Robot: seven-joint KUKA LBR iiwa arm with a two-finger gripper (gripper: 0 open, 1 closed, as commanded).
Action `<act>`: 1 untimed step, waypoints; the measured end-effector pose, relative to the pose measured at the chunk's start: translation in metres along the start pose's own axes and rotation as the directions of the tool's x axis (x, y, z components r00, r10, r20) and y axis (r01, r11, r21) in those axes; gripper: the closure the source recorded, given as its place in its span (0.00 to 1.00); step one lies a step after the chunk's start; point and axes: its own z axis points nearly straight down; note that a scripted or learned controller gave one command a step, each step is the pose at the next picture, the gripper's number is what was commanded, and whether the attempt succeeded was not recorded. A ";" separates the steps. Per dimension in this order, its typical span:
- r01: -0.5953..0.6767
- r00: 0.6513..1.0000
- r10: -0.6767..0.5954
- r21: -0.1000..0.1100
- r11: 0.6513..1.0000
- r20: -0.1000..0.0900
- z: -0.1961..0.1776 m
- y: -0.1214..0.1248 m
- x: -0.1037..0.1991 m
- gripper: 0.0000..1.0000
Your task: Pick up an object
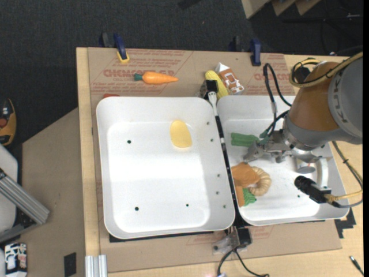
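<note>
A: Dark carpet surrounds a cardboard-topped bench (86, 154) with two white bins side by side. Where is something to pick up?

B: Several candidates. In the right bin (288, 212), a tan pastry-like object (252, 178) lies near the bin's left wall, with a small green piece (248, 197) touching its lower side. A green object (244, 138) lies further up, also near the left wall.

A: And the gripper?

B: The gripper (256, 150) sits over the right bin, between the green object and the tan one, close to both. Whether its fingers are spread or closed I cannot tell, and nothing is visibly between them.

A: The arm?

B: The arm (323, 111), grey with an orange band, reaches in from the right edge, covering the bin's upper right part.

A: What else?

B: A pale yellow object (181, 134) lies in the left bin (115, 172), toward its top edge. On the bench beyond the bins, a carrot (155, 78) lies near the top edge, and a yellow item (212, 79) beside a brown-and-white packet (230, 81) sits just above where the bins meet
</note>
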 end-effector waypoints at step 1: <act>-0.008 1.000 0.008 -0.001 1.000 0.001 -0.058 -0.076 0.009 0.00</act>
